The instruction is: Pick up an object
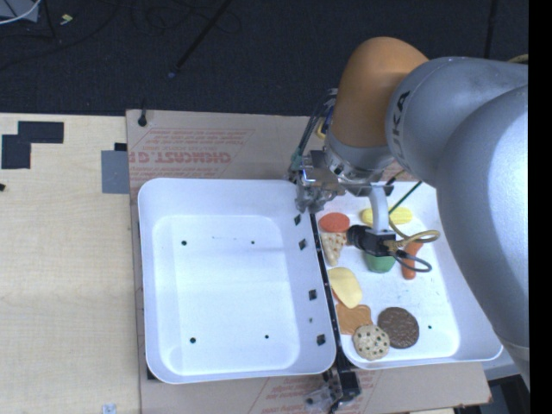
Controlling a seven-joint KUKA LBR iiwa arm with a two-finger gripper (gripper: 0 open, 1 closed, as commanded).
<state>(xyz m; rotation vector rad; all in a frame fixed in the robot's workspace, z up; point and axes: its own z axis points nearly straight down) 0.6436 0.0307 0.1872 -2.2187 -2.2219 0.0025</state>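
Camera view, from above, all places given against the right bin [470,339].

1. Gripper [307,198]: over the right bin's upper left corner, at the rim it shares with the left bin [155,231]. Whether it is spread or closed cannot be told (the wrist hides it from above), and nothing can be seen held in it.
2. Red round piece [335,222]: in the right bin's upper left part, just beside the gripper.
3. Waffle-patterned wedge [332,247]: touching the red piece's lower edge, along the right bin's left wall.
4. Yellow piece [400,216]: upper middle of the right bin.
5. Green piece [379,264]: middle of the right bin, with a small orange piece [412,251] just beside it.
6. Pale yellow lump [347,285]: left side of the right bin, resting above an orange-brown slab [352,317].
7. Chip cookie [372,341]: right bin's lower left corner.
8. Dark brown cookie [398,327]: touching the chip cookie, near the right bin's lower wall.
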